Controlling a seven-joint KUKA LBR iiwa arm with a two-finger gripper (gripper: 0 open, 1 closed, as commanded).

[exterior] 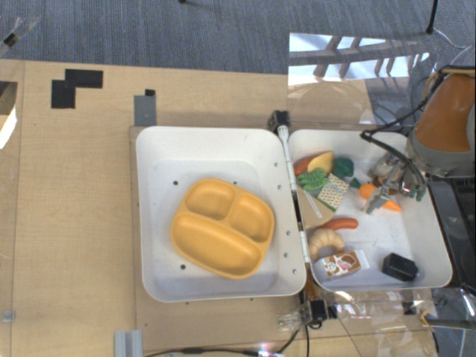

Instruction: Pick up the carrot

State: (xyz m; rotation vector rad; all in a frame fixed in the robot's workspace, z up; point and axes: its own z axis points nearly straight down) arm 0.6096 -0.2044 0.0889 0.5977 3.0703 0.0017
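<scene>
Light: bright, even, overhead | Shadows: soft, faint — a thin one rims the yellow divided plastic tray point(223, 227) | Glare: clear plastic sheet point(357, 69) at the bench's far edge throws pale reflections; the glossy shallow white left bin point(160, 199) shows slight sheen | Focus: fair throughout — small items in the shallow white right bin point(428, 233) slightly soft | Distortion: none evident

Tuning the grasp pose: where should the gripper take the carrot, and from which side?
Probably the thicker orange end, straight down from above. The carrot lies flat on the floor of the right bin, long axis roughly left-right, partly hidden under the gripper. Close across its short width. Its right tip tapers, so a grip there may slip.
</scene>
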